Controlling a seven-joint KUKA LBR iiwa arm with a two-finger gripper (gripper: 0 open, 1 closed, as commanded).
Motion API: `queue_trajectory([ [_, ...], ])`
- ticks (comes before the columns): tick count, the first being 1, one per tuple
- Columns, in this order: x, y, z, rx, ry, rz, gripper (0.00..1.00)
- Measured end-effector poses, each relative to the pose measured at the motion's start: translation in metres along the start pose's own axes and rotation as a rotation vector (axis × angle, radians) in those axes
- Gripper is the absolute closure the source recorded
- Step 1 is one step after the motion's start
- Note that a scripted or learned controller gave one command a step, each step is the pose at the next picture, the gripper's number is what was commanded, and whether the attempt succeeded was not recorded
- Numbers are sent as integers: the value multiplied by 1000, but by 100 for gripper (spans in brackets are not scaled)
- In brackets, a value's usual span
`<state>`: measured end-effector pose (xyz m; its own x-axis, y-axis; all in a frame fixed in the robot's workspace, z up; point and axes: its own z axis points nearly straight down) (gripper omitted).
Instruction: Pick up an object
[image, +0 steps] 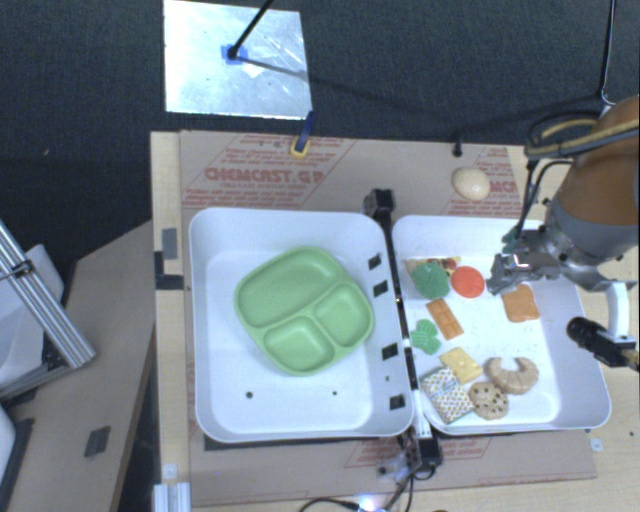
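Claw (512, 268) over the right bin (580, 400), just above an orange cracker (520, 303) and beside a red round piece (467, 282); we cannot tell its state. We list further: green leafy piece (431, 279), croissant (514, 374), cookie (488, 399). Left bin (215, 400) holds a green divided tray (304, 309). On the worktop (250, 165), an egg (471, 183).

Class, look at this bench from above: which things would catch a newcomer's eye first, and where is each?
The pale green divided tray stands out first, lying alone in the left white bin. Next comes the cluster of small toy foods in the right bin, among them a red round piece, a cookie and a croissant. The arm's pincer hovers over that bin's upper right part.
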<state>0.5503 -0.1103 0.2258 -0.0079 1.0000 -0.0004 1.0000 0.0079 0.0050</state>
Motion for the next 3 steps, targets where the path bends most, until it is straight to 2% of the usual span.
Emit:
queue_trajectory([
  [3,124,98,11,0,2,-1,100],
])
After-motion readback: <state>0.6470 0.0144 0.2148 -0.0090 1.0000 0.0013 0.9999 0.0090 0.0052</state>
